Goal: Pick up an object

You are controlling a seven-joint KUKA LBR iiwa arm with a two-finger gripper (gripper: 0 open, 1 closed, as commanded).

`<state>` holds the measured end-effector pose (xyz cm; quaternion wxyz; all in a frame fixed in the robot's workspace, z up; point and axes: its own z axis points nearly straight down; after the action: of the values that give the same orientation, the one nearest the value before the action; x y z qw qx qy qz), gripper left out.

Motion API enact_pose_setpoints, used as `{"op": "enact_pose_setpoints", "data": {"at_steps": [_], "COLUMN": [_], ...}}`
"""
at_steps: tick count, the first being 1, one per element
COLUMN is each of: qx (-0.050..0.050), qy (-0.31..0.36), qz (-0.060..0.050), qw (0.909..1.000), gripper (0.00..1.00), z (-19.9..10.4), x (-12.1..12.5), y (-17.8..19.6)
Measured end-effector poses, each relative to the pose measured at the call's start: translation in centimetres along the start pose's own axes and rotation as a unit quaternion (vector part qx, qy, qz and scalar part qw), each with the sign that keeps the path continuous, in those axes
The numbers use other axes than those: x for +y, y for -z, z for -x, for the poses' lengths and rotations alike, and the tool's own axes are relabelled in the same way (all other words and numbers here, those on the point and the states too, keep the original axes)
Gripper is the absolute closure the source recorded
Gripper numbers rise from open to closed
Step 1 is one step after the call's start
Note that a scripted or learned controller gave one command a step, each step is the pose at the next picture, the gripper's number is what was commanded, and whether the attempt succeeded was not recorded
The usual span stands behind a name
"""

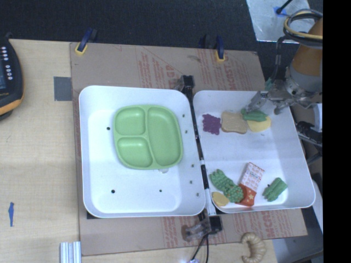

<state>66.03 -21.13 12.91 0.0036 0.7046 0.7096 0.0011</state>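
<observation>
My gripper (267, 106) hangs over the far right corner of the right bin (285, 147), open, with its fingers spread. Just below and left of it lies a small dark green piece (254, 115) on a yellow piece (261, 126); nothing sits between the fingers. A slice of toast (233, 123) and a purple bunch of grapes (211, 123) lie to the left of those. Near the front wall lie a red and white packet (252, 181), a leafy green vegetable (225, 183), a green pickle (275, 189) and a small yellow piece (220, 199).
The left bin (96, 163) holds a light green divided plate (148, 136). A black and orange handset (7, 81) lies at the bench's far left. Clamps (219, 48) grip the cardboard's back edge. A tan curled object (254, 246) lies in front of the bins.
</observation>
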Motion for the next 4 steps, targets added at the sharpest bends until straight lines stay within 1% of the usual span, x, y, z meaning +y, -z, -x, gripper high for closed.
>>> {"op": "enact_pose_setpoints", "data": {"at_steps": [1, 2, 3, 4], "qx": [0.003, 0.0, 0.004, 0.0], "qy": [-0.002, -0.001, -0.003, 0.0], "qz": [-0.009, -0.001, -0.01, 0.001], "qw": [1.0, 1.0, 0.9999, 1.0], "gripper": [0.0, 0.0, 0.0, 0.0], "z": [-4.0, 0.2, 0.0, 0.0], "x": [-5.3, -0.1, -12.3, -3.7], "y": [-3.9, -2.5, -3.8, 2.1]}}
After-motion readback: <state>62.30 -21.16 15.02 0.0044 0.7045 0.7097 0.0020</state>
